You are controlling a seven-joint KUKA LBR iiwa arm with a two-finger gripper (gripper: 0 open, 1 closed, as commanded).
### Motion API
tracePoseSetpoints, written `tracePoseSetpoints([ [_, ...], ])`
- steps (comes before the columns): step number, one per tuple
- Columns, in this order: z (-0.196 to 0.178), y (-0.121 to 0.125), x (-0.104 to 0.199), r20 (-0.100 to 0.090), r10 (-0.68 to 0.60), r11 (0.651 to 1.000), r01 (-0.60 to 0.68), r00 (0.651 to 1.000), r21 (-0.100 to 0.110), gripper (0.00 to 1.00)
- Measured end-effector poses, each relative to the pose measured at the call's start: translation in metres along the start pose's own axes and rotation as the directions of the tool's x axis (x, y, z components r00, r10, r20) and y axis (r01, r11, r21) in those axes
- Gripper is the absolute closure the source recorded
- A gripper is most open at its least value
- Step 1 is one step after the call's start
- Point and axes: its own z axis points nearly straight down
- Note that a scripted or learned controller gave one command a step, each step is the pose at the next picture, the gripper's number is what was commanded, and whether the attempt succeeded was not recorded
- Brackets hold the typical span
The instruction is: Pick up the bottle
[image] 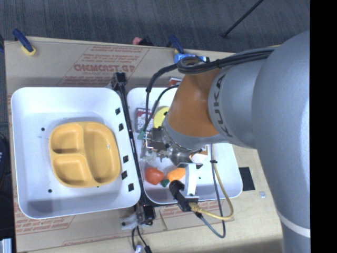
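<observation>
My arm reaches down into the right bin (231, 186) and hides most of what lies in it. The gripper (158, 147) sits low in the bin's left half, beneath the orange band (195, 107). Just under the gripper lie a red-orange rounded item (154, 175) and an orange item (176, 174) with a small green piece between them. A yellow-green object (159, 115) peeks out behind the wrist, beside a red-and-white printed pack (141, 119). I cannot make out which of these is the bottle.
The left bin (26, 141) holds a yellow three-compartment tray (84, 153). A black divider strip (128, 136) runs between the bins. Cables (210, 212) hang from the wrist over the right bin's front edge. Blue clamps (23, 41) grip the cardboard bench top.
</observation>
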Motion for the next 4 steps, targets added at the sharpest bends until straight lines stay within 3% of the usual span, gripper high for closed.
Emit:
tracePoseSetpoints([
  [1, -0.014, -0.016, 0.093, 0.001, -0.075, 0.997, 0.075, 0.997, -0.001, 1.00],
  [2, -0.028, -0.013, 0.080, 0.003, -0.489, 0.872, 0.489, 0.872, -0.002, 1.00],
  [3, -0.126, -0.001, 0.010, 0.008, -0.853, 0.522, 0.853, 0.522, -0.003, 1.00],
  [4, 0.012, -0.006, 0.038, 0.003, -0.947, 0.322, 0.947, 0.322, 0.001, 1.00],
])
